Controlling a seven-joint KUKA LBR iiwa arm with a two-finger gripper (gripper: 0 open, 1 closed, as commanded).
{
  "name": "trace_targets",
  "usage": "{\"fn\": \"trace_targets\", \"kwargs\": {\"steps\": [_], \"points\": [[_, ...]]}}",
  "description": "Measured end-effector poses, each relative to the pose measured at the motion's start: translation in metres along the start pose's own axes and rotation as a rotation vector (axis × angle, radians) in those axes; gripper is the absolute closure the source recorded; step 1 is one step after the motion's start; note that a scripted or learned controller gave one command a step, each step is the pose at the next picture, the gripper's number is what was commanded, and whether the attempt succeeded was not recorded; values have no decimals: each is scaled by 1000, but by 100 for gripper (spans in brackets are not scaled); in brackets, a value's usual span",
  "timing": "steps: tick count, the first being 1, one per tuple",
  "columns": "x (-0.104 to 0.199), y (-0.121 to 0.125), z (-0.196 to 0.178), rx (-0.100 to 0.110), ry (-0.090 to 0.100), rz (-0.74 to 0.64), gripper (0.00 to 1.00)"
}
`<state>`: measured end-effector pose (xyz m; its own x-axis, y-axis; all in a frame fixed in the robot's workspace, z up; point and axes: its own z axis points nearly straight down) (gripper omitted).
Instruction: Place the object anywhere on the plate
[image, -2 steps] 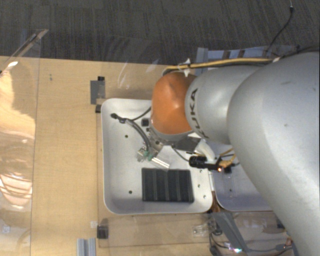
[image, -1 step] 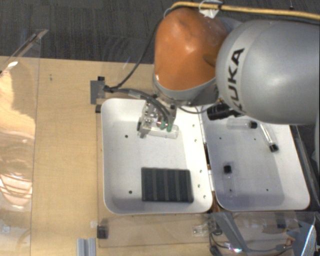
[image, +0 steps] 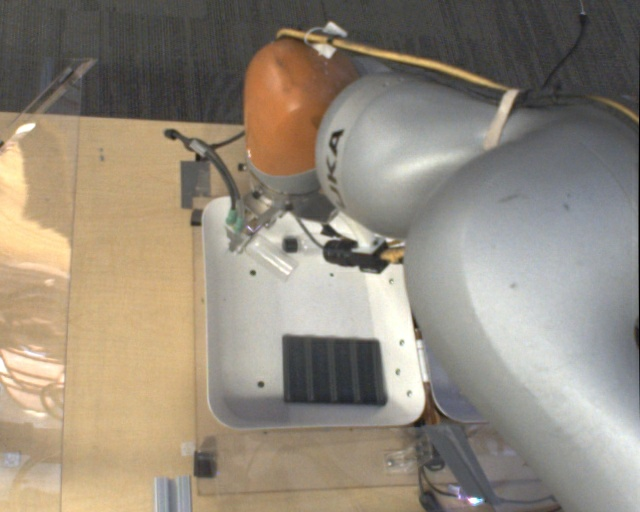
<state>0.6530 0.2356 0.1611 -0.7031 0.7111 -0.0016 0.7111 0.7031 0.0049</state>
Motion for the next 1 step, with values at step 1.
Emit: {"fn": "trace_targets", "kwargs": {"steps": [1], "points": [[4, -27, 70, -3, -1, -415, 100]]}}
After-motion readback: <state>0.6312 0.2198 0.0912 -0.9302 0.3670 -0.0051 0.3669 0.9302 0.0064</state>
